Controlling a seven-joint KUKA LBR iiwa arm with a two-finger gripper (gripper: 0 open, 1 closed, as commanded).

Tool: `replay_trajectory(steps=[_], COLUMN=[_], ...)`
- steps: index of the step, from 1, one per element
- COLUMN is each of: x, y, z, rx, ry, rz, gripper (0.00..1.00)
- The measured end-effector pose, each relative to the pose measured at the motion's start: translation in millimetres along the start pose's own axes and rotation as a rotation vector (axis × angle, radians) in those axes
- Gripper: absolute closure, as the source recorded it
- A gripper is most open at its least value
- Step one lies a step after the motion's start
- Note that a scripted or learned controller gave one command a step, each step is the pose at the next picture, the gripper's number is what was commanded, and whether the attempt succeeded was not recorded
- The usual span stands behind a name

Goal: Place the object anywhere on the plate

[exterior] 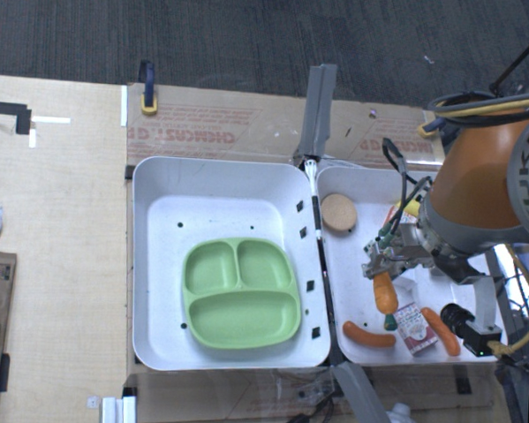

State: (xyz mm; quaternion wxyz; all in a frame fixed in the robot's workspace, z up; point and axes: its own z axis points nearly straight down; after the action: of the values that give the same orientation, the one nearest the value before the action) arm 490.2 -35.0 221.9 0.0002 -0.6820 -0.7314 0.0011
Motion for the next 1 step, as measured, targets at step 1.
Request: replay_trajectory(steps=[1], x=[50.7], y=[-6.4], z=[31.5], rx=[0.002], ry=[0.000], rz=[-0.018], gripper=[1.00])
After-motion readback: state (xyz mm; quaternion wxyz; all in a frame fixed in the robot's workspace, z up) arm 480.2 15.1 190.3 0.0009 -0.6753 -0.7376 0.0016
